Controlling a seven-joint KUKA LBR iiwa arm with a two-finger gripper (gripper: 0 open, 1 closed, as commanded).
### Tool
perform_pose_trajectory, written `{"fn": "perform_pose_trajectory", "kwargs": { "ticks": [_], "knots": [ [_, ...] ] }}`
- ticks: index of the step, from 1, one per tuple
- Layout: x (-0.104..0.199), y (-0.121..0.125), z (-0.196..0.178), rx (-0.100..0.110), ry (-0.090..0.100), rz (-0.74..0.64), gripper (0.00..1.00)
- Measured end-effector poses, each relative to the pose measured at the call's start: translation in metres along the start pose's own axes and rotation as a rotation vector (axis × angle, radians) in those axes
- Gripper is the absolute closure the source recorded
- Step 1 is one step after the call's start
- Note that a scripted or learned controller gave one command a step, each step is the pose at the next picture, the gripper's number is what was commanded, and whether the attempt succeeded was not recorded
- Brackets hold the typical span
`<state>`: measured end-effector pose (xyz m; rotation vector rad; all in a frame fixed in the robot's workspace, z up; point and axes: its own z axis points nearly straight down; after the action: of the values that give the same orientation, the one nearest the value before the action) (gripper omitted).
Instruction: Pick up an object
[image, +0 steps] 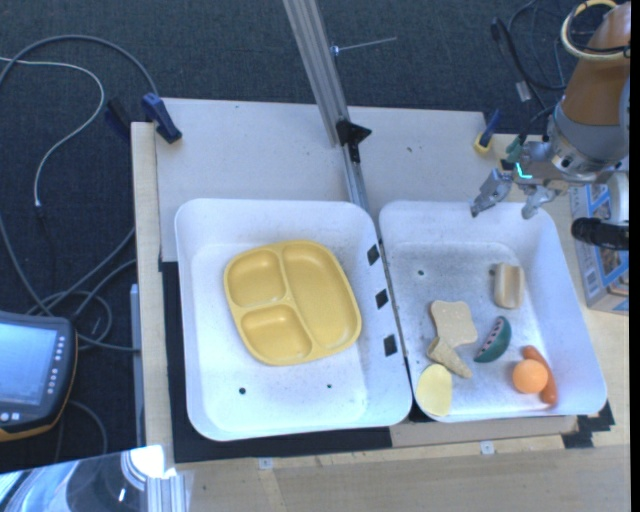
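Observation:
My gripper (510, 201) hangs over the far edge of the right bin (455, 240), its two fingers spread apart and open, with nothing between them. Well below it in that bin lie a tan bread roll (507, 285), a toast slice (453, 322), a watermelon wedge (493, 340), an orange (530, 376) with a carrot (545, 385) beside it, a tan cracker piece (449, 358) and a pale yellow lemon slice (434, 389). All the items lie apart from the fingers.
The left bin (210, 290) holds a yellow three-compartment plate (291, 300). A metal post (325, 70) rises between the bins at the back. Cables and a pendant screen (30, 370) lie off the bench to the left.

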<state>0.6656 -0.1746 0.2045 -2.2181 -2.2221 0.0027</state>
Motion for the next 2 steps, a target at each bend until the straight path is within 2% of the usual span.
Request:
{"fn": "perform_pose_trajectory", "kwargs": {
  "ticks": [2],
  "knots": [
    [0.002, -0.006, 0.115, 0.006, 0.002, 0.0, 0.0]
  ]
}}
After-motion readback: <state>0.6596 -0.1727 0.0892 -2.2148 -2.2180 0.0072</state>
